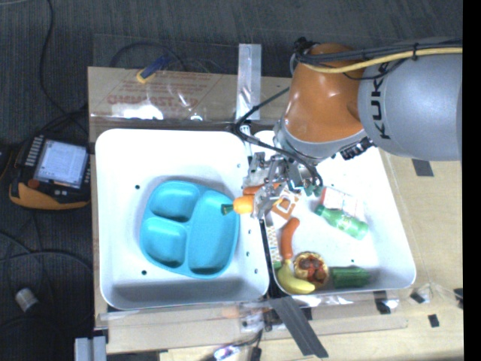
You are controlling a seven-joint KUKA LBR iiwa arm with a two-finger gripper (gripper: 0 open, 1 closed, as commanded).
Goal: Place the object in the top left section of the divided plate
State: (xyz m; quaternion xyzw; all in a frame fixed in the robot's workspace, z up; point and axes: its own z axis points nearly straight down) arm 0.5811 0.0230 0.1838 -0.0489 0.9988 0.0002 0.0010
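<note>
looking down on the bench, we find the gripper (259, 194) hanging over the wall between the two white bins, at the near-right edge of the blue divided plate (188, 232). a small orange toy carrot (242, 204) with a green tip sits right at the gripper's lower end, above the left bin's (120, 277) right side and just off the plate's right rim. we judge the carrot is being carried across from the right bin (391, 239), where the other toy foods lie: a green bottle (342, 221), a red sausage-like piece (288, 235), a banana (294, 283), a dark green cucumber (349, 277) and a round patterned piece (310, 266).

fingers: the wrist hardware is cluttered and we cannot tell how far apart they stand, nor whether the carrot is truly clamped between them or merely touching.

the plate's top left section, the smaller compartment farthest from the arm, holds nothing yet, so we judge the placing is not yet done and the carrot must travel across the plate.
</note>
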